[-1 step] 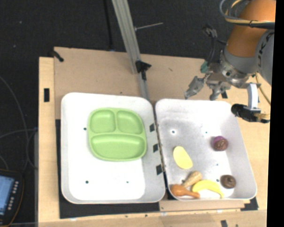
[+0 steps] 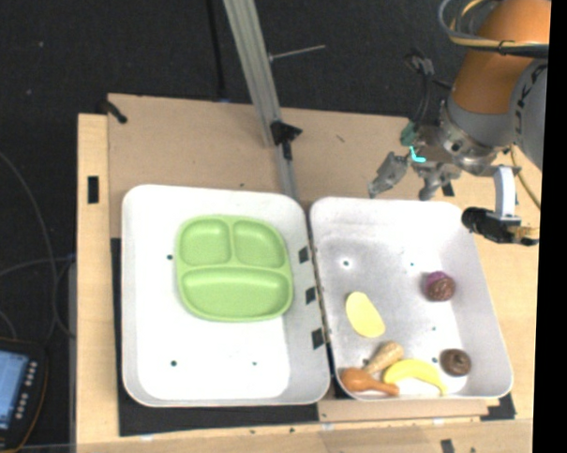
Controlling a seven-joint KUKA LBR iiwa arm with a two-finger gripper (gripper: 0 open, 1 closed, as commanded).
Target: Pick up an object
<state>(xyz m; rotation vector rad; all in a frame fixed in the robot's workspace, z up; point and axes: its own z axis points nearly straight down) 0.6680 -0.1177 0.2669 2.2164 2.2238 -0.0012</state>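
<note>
Two white bins sit side by side on the counter (image 2: 202,147). The left bin (image 2: 146,356) holds a green plate (image 2: 235,268) with three parts. The right bin (image 2: 396,235) holds a purple ball (image 2: 439,287), a yellow oval (image 2: 364,315), a tan piece (image 2: 385,356), an orange carrot (image 2: 369,382), a yellow banana (image 2: 414,374) and a brown donut (image 2: 455,362). The hand (image 2: 412,180) hangs above the far edge of the right bin, its fingers spread apart with nothing between them.
</note>
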